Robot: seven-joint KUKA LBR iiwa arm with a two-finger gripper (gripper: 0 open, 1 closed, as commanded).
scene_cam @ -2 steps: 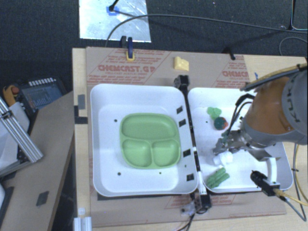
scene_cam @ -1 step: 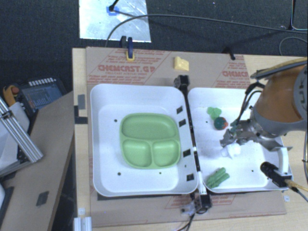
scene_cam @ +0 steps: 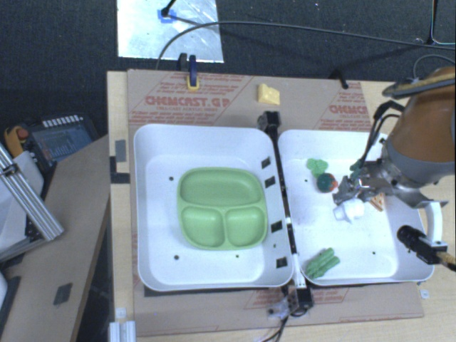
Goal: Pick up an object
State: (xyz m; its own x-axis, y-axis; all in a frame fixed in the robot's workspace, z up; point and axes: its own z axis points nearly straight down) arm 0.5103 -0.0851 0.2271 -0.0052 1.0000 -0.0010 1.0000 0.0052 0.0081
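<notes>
Two shallow white bins sit side by side on the counter (scene_cam: 92, 191). The left bin (scene_cam: 153, 212) holds a pale green divided tray (scene_cam: 219, 206) with three compartments. The right bin (scene_cam: 377, 262) serves as the landmark. Near its middle lies a small white object (scene_cam: 350, 210), rounded and cup-like, with a brownish piece (scene_cam: 376, 203) just beside it. The end effector (scene_cam: 354, 189) hangs directly over the white object; whether it is open or closed cannot be told. Toward the bin's far left corner rest a light green lump (scene_cam: 316, 165) and a dark green ball (scene_cam: 326, 182), touching. Near its front left corner lies a ridged green vegetable toy (scene_cam: 322, 263). Beyond the bins a yellow block (scene_cam: 268, 93) rests on cardboard (scene_cam: 214, 98).
</notes>
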